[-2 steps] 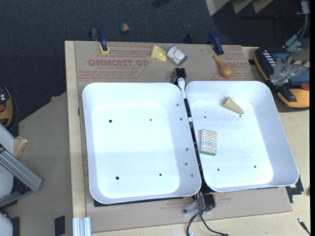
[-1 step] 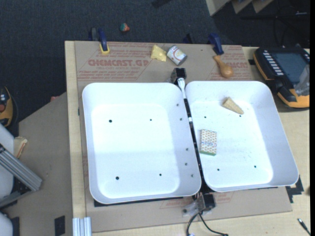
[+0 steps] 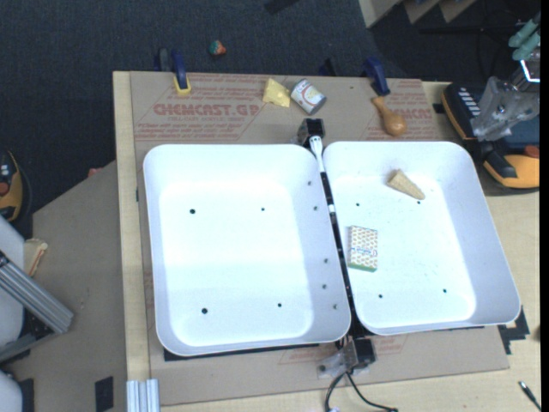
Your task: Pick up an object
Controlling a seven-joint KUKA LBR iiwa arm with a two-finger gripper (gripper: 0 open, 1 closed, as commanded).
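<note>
The right bin holds two objects. A tan wedge lies near its back. A small flat box with a dotted pattern lies near the bin's left wall. My gripper is at the far right of the view, beyond the right bin's back right corner and well away from both objects. It is over the bench edge, with nothing seen in it. The left bin is beside the right one.
On the board behind the bins lie a yellow wedge, a small white can and a wooden pear-shaped piece. Blue clamps hold the board's back edge. A dark device sits near the gripper.
</note>
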